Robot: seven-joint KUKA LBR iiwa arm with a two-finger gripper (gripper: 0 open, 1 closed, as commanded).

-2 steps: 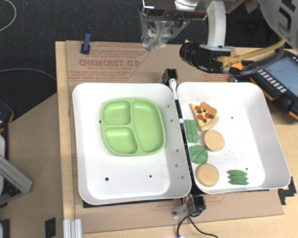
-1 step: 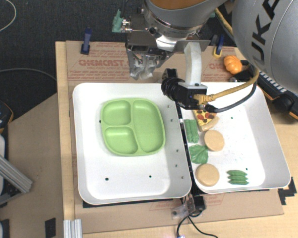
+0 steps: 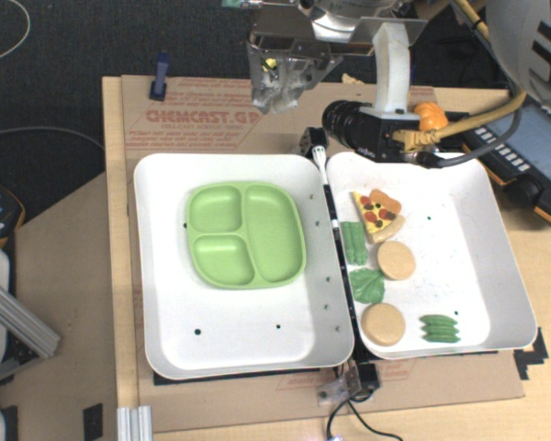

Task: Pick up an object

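My gripper [image 3: 277, 88] hangs high above the far edge of the bench, behind the left bin [image 3: 165, 274], with nothing seen between its fingers. The right bin [image 3: 477, 246] holds the toy food: a pizza slice [image 3: 378, 211] near its far left, a tan round cookie [image 3: 396, 262] below it, a second cookie [image 3: 384, 323] near the front, a green leafy piece [image 3: 354, 243] and another [image 3: 367, 287] along the left wall, and a green pea pod [image 3: 439, 329] at the front. All of them lie well apart from the gripper.
A green divided plate [image 3: 246, 235] sits in the left bin. A small blue object [image 3: 159, 76] lies on the cardboard at the far left. An orange piece [image 3: 429, 116] rests behind the right bin near cables.
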